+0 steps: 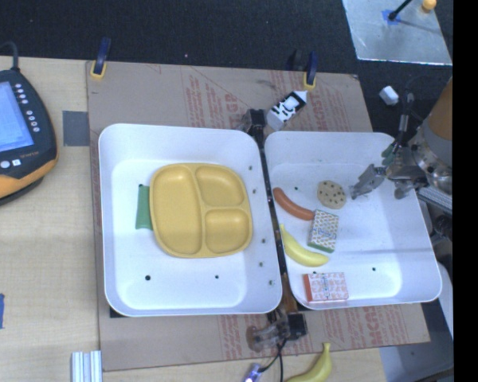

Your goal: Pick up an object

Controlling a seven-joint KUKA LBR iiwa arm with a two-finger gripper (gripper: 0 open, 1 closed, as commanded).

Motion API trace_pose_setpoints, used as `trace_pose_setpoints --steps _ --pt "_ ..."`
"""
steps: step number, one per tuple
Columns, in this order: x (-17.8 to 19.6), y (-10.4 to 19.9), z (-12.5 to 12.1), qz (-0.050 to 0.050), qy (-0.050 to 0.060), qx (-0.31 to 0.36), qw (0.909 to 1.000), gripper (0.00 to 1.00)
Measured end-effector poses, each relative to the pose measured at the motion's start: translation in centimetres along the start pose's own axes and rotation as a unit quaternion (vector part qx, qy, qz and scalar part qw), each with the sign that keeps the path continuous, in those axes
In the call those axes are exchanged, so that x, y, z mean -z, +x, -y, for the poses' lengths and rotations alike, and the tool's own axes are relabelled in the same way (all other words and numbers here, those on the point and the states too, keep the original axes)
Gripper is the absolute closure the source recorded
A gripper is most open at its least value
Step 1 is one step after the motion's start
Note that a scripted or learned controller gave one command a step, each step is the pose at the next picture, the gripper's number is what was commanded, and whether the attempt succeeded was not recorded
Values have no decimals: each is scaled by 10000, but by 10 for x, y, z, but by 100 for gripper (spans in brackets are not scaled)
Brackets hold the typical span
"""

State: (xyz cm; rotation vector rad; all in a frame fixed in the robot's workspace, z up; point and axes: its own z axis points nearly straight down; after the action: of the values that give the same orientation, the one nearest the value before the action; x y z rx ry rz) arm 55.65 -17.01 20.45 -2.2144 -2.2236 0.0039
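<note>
My gripper (378,188) hangs over the right bin (398,245), near its upper right part, open with nothing between its fingers. Just to its left lies a round speckled cookie (331,192). An orange-red sausage (293,204) lies further left, by the bin's left wall. Below them are a small patterned box (324,230), a yellow banana (303,249) and a red-and-white box (326,286) at the bin's near edge.
The left bin (127,277) holds a yellow divided tray (201,209) with a green piece (143,207) sticking out from under its left side. An orange-rimmed control pendant (12,134) sits at far left. A second banana (319,364) lies on the bench below the bins.
</note>
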Motion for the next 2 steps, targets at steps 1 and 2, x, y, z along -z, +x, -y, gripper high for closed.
trace_pose_setpoints --steps 1,2 --pt "-89 61 -27 1 16 14 10000 0" --pt "-109 15 -93 1 -4 -3 10000 0"
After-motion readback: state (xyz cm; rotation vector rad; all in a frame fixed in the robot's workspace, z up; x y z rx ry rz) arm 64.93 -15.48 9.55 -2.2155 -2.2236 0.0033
